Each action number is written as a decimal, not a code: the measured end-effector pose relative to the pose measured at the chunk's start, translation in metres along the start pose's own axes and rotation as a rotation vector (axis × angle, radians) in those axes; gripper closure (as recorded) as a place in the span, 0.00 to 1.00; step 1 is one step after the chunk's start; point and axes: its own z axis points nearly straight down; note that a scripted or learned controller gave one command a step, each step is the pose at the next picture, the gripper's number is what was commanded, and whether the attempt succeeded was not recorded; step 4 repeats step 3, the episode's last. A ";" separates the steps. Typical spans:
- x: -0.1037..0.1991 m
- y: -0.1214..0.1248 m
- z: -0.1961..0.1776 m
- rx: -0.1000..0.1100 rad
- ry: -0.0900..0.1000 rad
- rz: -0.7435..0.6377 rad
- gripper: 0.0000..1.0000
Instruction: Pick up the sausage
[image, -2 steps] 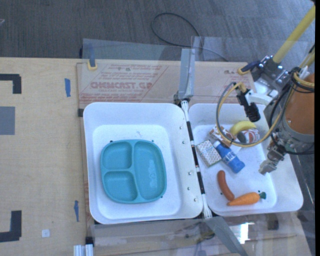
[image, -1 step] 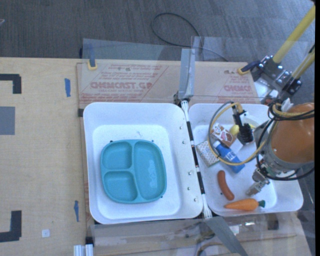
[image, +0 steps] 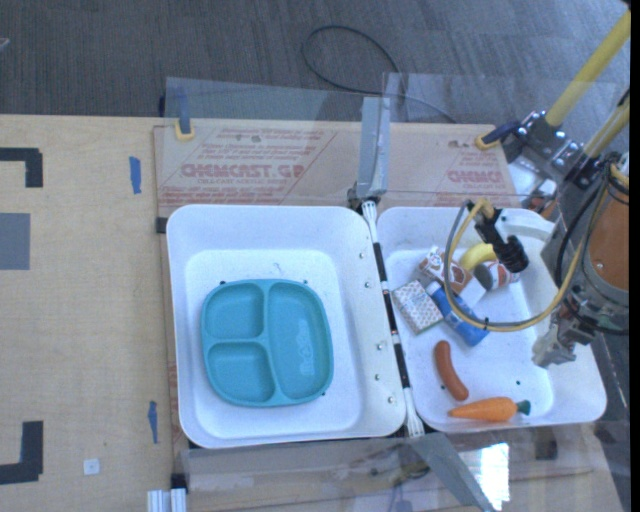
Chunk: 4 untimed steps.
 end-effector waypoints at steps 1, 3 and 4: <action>0.022 0.012 -0.057 0.002 0.003 -0.291 1.00; 0.060 0.000 0.007 0.002 0.003 -0.290 1.00; 0.060 0.000 0.007 0.002 0.003 -0.290 1.00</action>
